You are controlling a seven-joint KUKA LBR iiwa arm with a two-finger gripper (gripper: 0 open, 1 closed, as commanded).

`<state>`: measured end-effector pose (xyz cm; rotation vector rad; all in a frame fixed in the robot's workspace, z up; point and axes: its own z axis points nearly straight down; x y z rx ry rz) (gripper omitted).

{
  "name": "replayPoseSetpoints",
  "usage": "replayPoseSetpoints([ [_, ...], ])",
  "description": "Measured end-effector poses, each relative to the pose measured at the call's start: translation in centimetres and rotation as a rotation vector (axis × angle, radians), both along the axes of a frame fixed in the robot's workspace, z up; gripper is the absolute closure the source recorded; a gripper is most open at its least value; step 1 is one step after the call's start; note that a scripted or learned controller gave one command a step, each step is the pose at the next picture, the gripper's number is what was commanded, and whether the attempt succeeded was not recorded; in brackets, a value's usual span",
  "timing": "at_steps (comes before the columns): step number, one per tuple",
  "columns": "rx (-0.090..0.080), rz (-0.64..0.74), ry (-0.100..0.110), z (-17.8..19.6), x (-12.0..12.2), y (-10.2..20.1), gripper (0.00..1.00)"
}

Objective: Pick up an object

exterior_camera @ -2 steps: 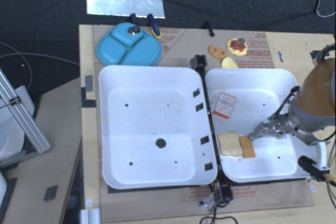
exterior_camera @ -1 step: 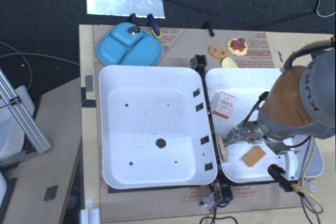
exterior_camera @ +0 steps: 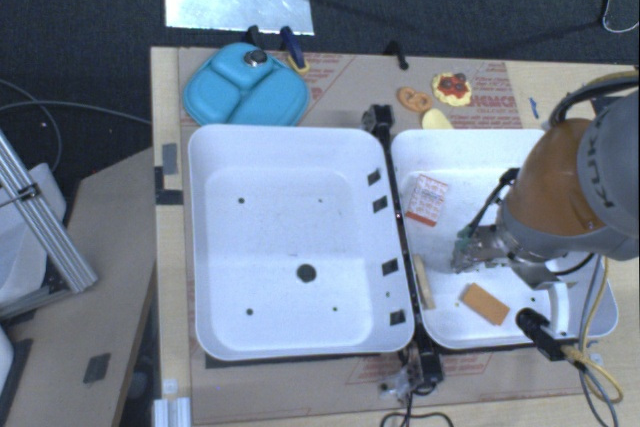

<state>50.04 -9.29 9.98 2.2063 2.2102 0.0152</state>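
Flat tan block (exterior_camera: 485,304) (rectangular) beside pincer (exterior_camera: 463,252).

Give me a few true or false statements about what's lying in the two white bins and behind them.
1. A red and white packet lies in the right bin. True.
2. The tan block lies in the left bin. False: it lies in the right bin.
3. A blue divided tray sits behind the left bin. True.
4. The arm reaches over the left bin. False: it is over the right bin.
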Motion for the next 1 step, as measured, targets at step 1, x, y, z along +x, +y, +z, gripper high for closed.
replayPoseSetpoints([
  [1,0.012,0.002,0.008,-1.12,-0.93,-3.42,1.00],
])
